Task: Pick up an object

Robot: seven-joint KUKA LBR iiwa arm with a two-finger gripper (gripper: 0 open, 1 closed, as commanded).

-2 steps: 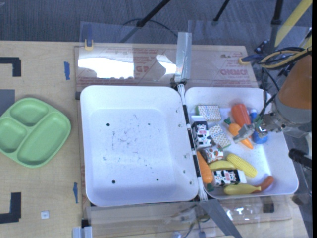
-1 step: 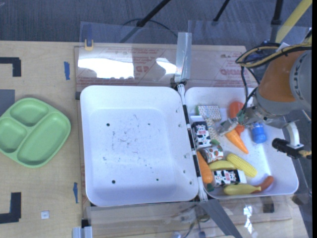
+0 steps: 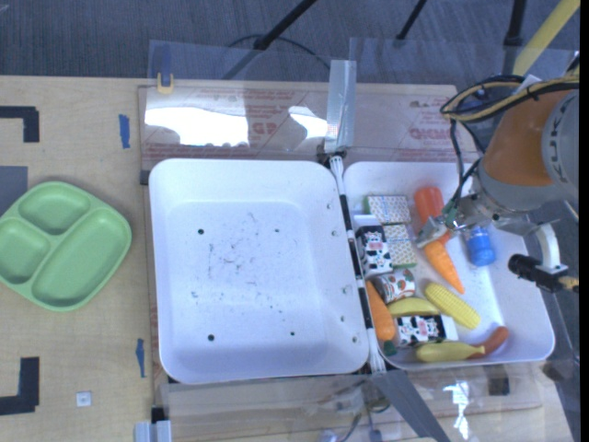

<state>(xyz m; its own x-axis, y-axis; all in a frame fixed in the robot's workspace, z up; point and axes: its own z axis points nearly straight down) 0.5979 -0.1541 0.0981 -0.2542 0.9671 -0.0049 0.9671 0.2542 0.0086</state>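
Carrot (image 3: 443, 262) lies just beneath the fingers (image 3: 438, 231); cannot tell if they grip it

Red print on panels (image 3: 433, 118) is unreadable.

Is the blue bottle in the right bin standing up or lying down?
Lying down, it seems: the blue bottle shows its long side on the right bin's floor, pale cap end toward the gripper.

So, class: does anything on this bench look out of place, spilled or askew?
Nothing looks spilled or damaged. The toy food lies jumbled in the right bin; the left bin shows faint scuff marks. A green divided plate sits apart on the bench, left of both bins.
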